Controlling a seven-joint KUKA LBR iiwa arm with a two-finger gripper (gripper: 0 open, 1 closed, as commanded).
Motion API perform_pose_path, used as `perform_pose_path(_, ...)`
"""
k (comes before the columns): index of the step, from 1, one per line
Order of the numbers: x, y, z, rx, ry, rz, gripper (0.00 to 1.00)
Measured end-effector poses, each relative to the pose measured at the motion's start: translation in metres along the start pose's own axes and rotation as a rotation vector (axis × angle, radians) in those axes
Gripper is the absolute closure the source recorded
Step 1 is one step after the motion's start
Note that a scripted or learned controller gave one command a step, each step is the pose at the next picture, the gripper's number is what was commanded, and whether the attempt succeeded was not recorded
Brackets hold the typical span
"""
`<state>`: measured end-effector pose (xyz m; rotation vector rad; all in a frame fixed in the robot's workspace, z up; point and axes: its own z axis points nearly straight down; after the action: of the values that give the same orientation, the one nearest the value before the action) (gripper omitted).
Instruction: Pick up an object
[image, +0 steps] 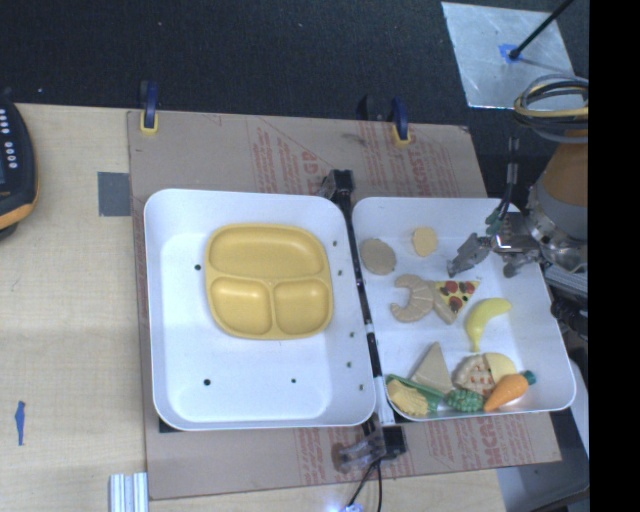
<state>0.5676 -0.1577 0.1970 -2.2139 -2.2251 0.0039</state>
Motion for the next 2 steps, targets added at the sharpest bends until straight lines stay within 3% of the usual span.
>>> perform_pose_path(1, -0.006, -0.009, 0.093, 0.001, 0.000, 0.002, 0.00)
perform_pose_path(2, -0.014, -0.074, 0.106, 0.005, 0.002, 0.003, 0.00)
